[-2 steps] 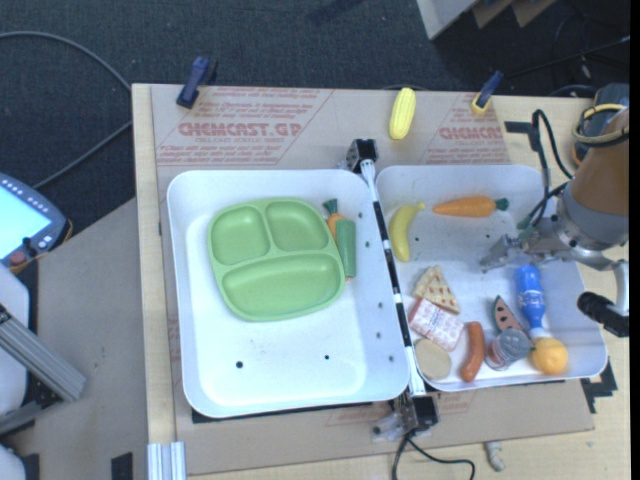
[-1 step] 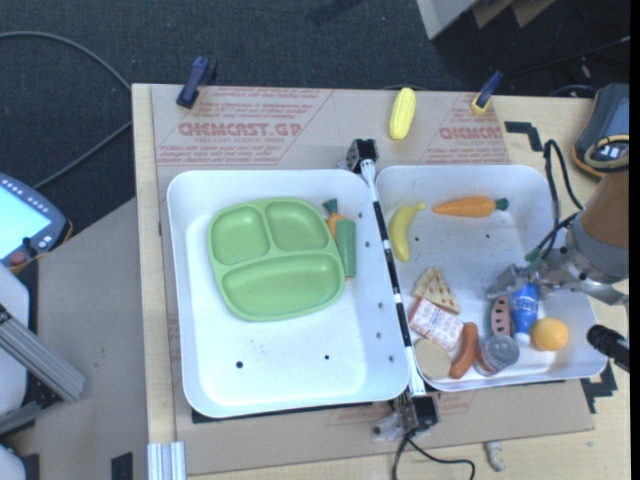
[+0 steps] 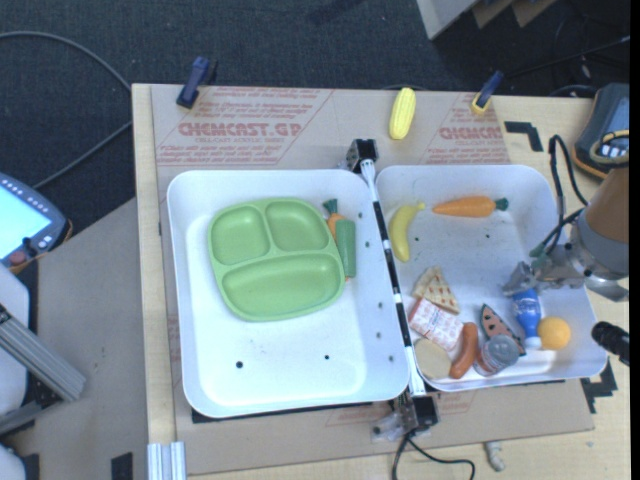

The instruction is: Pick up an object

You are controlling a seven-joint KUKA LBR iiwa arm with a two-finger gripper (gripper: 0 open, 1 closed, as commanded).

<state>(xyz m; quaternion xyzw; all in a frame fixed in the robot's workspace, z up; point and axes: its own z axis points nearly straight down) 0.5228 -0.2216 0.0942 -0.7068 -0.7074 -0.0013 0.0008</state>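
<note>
Two bins, gripper (image 3: 527, 278) lowered into the right bin (image 3: 520, 180).
Whether anything is gripped cannot be told. It is set near the right edge above a blue bottle (image 3: 528, 316), seemingly the target, crowded by an orange (image 3: 554, 333) and a can (image 3: 498, 352).

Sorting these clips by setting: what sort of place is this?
Likely a robot lab bench: two white bins clamped to a board, toy food like a banana, and a robot gripper.
</note>
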